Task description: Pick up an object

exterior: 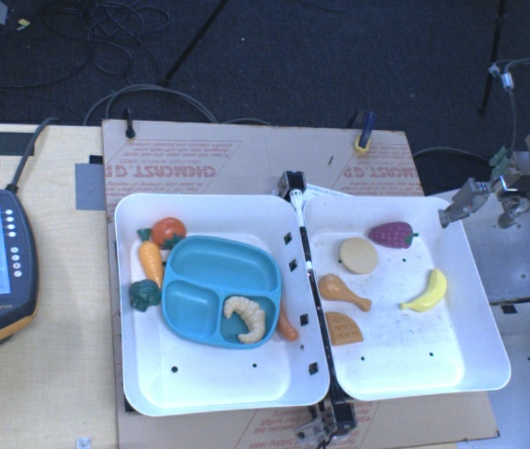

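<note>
Gripper is sitting at the right edge of the camera view, just outside the upper right corner of the right bin; whether it is released or clenched cannot be told at this size, and nothing is showing in its grasp.

Candidate objects are lying as follows:
- Right bin: a purple fruit is resting near the top edge, a round beige piece is lying just beside it toward the divider, a yellow banana is lying near the right edge, a drumstick is lying near the divider, and a brown wedge is lying below the drumstick.
- Left bin: a blue compartment plate is occupying the middle and is carrying a pale curled piece in its lower right compartment. A tomato, a carrot and a broccoli piece are lying along the left edge of the plate.

Step in hand, as judged: approach is not yet begun, since the tool is standing outside both bins.

Next move is calling for a target choice. The purple fruit and the banana are lying nearest the tool and apart from their neighbours, so either is offering clear room for a descent; the tool needs to be travelling inward over the bin rim before lowering
</note>
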You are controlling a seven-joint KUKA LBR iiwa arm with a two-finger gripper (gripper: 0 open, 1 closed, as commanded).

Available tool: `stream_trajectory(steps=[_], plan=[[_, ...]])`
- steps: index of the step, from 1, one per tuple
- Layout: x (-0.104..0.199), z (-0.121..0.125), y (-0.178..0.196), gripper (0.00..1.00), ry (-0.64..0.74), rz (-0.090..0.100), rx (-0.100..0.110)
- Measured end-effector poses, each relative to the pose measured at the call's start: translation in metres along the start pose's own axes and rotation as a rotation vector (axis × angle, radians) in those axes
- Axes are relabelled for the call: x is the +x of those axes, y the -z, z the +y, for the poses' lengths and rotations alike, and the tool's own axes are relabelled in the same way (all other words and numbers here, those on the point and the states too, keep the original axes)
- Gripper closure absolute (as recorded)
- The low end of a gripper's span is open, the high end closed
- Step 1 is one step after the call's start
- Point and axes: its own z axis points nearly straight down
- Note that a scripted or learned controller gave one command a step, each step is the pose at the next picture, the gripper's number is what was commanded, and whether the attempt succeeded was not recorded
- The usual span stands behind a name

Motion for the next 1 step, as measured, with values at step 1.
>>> stream_trajectory(steps=[1], plan=[[0.0007,0.0005,-0.0011,1.0,0.003,0.003,0.018]])
